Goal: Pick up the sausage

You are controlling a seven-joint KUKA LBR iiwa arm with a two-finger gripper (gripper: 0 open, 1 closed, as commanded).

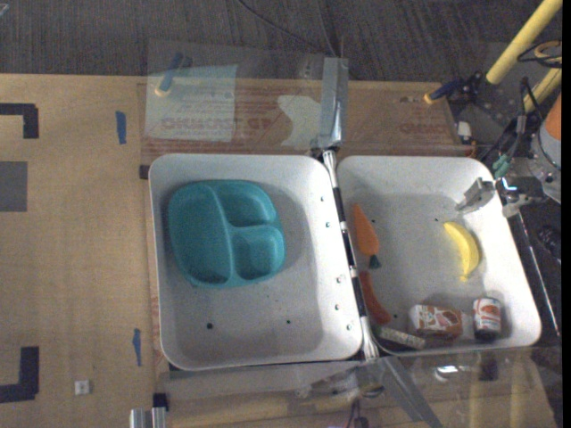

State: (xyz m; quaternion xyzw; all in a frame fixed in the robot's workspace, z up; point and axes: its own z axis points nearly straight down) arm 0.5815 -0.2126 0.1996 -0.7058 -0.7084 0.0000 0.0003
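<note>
The sausage (375, 299) is a slim reddish-brown link lying along the left wall of the right bin (419, 181), just below an orange carrot (363, 231). My gripper (492, 201) hangs over the bin's upper right corner, well to the right of and above the sausage. It is open with nothing between its fingers. A yellow banana (463, 248) lies just below the gripper.
A snack packet (435, 320) and a small red can (486, 316) sit near the right bin's front edge, with a dark flat item (401, 337) beside them. A teal divided plate (226, 232) lies in the left bin (178, 328). The bins' shared rim runs close beside the sausage.
</note>
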